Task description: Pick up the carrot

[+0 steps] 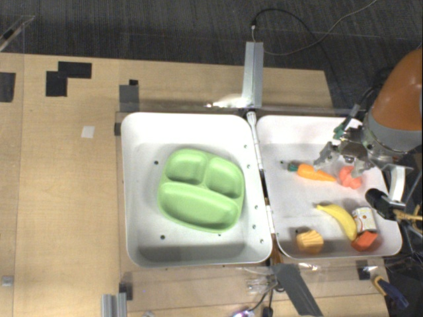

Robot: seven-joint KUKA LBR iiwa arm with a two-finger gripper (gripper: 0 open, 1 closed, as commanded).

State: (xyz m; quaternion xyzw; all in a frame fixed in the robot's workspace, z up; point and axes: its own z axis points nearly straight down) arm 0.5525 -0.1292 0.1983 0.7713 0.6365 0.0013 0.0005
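The hand (344,158) is hovering spread wide just right of the carrot (314,172), holding nothing; the carrot is lying in the right bin (291,230), so the grasp and lift are remaining.

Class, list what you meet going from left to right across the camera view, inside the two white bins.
Green divided plate → carrot → banana → small white can. The gripper sits above the carrot's right end, so I leave it unplaced.
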